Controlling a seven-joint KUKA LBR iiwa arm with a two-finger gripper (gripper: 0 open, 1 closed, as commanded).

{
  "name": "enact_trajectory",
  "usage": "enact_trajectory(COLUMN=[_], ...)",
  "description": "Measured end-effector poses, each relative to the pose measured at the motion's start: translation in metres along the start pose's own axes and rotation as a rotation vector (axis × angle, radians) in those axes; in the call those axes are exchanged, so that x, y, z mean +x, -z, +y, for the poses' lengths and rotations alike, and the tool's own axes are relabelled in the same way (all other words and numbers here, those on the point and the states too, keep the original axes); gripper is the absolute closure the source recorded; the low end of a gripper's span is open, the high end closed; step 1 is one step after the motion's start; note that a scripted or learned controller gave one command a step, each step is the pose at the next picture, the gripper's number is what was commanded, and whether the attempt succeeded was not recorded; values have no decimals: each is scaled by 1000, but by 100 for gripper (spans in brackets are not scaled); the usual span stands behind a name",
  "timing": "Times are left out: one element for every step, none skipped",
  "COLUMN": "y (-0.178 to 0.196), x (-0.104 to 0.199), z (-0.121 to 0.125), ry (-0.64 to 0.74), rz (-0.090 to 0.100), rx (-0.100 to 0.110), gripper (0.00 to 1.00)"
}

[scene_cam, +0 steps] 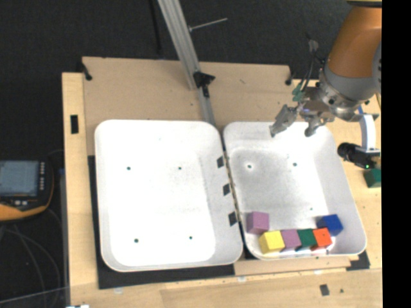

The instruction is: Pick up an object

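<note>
Camera view is showing the gripper (296, 124) hovering released, fingers spread, at upper right, well apart from the blocks (292, 234) sitting lower right.

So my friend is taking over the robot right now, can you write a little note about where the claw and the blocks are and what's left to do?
Gripper: open, holding nothing, up over the far edge of the right bin.
Blocks: all bunched at the near end of the right bin. A purple block sits a bit apart on the left; in a row along the near wall are a yellow block, another purple one, a green block, an orange block and a blue block.
Done: nothing picked up yet.
Left: reach across the bin to the blocks, close on one and lift it.
</note>
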State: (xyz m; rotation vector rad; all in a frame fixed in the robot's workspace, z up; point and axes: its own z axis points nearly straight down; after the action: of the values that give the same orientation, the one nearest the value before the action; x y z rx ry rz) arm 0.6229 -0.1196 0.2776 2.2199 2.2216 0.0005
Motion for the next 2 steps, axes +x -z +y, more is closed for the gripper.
enact_trajectory(y=[11, 15], x=[-1, 53], z=[1, -71], ry=[1, 5], rz=[-1, 2], rx=[-3, 2], gripper=[100, 100])
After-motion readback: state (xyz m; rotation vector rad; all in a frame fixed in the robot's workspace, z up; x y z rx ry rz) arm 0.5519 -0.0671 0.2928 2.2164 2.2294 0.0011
